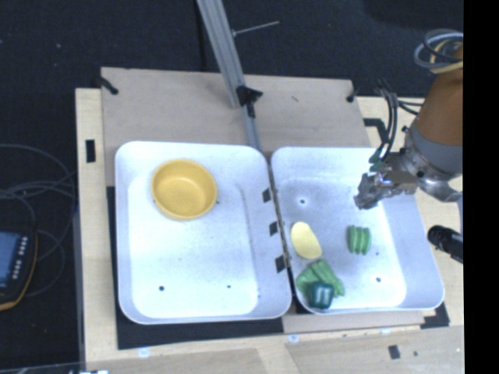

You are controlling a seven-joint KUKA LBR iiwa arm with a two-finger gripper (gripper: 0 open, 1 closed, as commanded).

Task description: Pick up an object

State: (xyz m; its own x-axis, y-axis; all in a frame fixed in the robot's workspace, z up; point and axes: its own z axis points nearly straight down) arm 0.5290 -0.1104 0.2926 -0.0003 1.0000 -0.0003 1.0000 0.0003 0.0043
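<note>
The claw [369,195] is positioned over the right bin [405,232], toward its far right part, nothing seen between its fingers; whether they are spread cannot be told. The approach step is judged in hand. A descent onto the small green piece [358,239], just nearer the bin's front edge, is called for. Its long axis runs roughly front to back. A yellow piece [306,240] lies by the left wall.

A pale wooden bench [195,84] stands on dark floor [47,29] (cables trailing left).
</note>
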